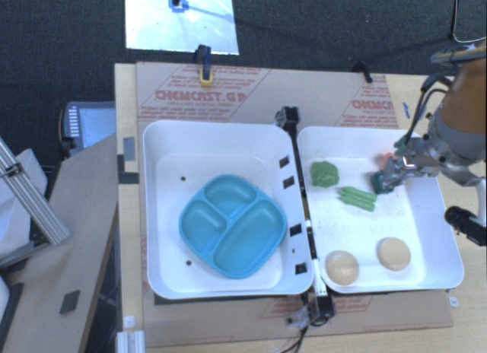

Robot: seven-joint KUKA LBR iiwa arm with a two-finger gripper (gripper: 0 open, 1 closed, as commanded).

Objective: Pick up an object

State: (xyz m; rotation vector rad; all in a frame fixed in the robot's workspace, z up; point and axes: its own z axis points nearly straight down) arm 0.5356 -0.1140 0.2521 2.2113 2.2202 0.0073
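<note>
Camera view: two white bins were seen side by side at frame centre, w/ the left bin [163, 192] holding a blue divided plate [232, 224] at its middle. In the right bin [434, 214] four items were laid out: a green leafy lump [325, 174] at upper left, a green bean pod [358, 198] just below and right of it, and two tan bread rolls [342, 267] [393, 253] near the bottom edge. The arm [464, 116] was reaching in from the right of the frame, and its gripper [388, 176] was hovering at the bin's upper right, near the pod's right end but apart from it. Nothing was seen between the fingers; whether they were wide or narrow could not be told, the tip being small and blurred. The pod was judged the nearest candidate. It was probably light, plastic, fairly stiff and a bit slippery, approx. a thin stick, so a grasp across its narrow width at mid-length was judged best. Its long axis ran from upper left to lower right in the frame, lying flat. The rolls were judged rounder and more prone to slipping out.
</note>
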